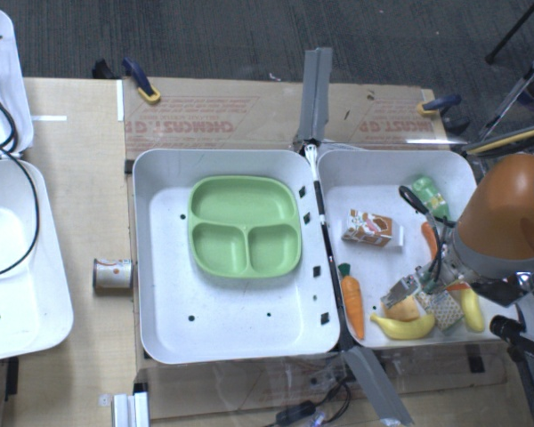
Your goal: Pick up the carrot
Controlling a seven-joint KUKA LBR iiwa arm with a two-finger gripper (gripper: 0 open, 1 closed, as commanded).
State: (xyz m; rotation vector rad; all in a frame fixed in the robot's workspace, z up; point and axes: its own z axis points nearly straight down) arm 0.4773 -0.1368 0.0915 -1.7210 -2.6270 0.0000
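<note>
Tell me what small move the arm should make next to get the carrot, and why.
Probably shift the gripper toward the view's left. It sits low among the clutter near the banana, while the carrot lies apart by the right bin's left wall.

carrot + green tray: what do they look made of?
Carrot: likely moulded plastic toy; uniform orange body, flat green top, smooth surface. Green tray: looks like matte plastic; even pale green, rounded moulded compartments, soft sheen rather than glare. Neither can be confirmed from the view alone.
</note>
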